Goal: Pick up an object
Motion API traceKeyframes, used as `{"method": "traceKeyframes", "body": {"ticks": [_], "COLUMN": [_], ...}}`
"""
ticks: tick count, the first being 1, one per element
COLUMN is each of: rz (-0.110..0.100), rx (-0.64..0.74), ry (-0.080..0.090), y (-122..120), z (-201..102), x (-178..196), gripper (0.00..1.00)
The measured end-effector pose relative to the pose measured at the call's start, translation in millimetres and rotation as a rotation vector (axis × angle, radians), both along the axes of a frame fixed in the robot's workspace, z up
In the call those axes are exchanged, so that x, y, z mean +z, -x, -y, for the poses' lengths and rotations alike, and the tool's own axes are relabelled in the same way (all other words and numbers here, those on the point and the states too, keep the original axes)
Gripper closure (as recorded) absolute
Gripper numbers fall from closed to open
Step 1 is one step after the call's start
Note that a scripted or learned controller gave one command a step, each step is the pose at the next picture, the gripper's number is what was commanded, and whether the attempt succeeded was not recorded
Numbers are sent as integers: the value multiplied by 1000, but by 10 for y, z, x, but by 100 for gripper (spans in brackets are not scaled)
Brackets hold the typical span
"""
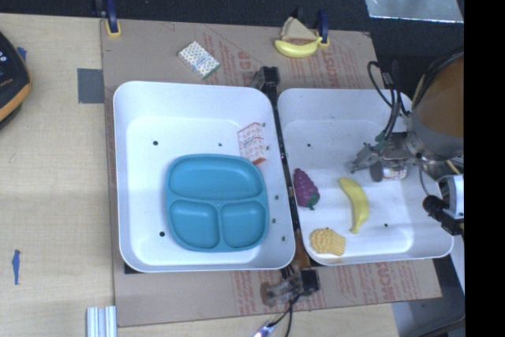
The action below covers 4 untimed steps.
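In the right bin (331, 110) lie a yellow banana (356, 203), a purple bunch of grapes (305, 188) near the left wall, and a yellow corn cob (327, 241) at the front. My gripper (380, 162) hangs low at the bin's right side, just up and right of the banana's top end, apart from it. I see nothing held in it. The left bin (138, 102) holds a blue divided plate (216, 201) and a small red-and-white packet (252, 142).
On the cardboard behind the bins lie a second banana with a sandwich-like toy (297, 41) and a small patterned packet (198, 58). The arm's grey body and cables (434, 118) crowd the right bin's right edge. A black-and-yellow device (9, 75) sits far left.
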State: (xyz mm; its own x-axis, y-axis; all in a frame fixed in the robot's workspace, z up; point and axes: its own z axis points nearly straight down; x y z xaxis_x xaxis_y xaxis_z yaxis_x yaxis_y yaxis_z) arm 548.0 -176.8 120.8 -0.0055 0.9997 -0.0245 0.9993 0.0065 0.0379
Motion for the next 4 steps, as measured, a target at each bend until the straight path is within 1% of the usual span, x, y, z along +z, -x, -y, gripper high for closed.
{"method": "traceKeyframes", "body": {"ticks": [1, 2, 3, 4], "rz": [-40, -42, -42, -44], "rx": [-2, -2, -2, 1], "ry": [-24, -24, -25, -24], "y": [-637, -4, 600, 601], "z": [77, -166, -490, -482], "x": [-289, -293, -295, -194], "gripper": [0, 0, 0, 100]}}
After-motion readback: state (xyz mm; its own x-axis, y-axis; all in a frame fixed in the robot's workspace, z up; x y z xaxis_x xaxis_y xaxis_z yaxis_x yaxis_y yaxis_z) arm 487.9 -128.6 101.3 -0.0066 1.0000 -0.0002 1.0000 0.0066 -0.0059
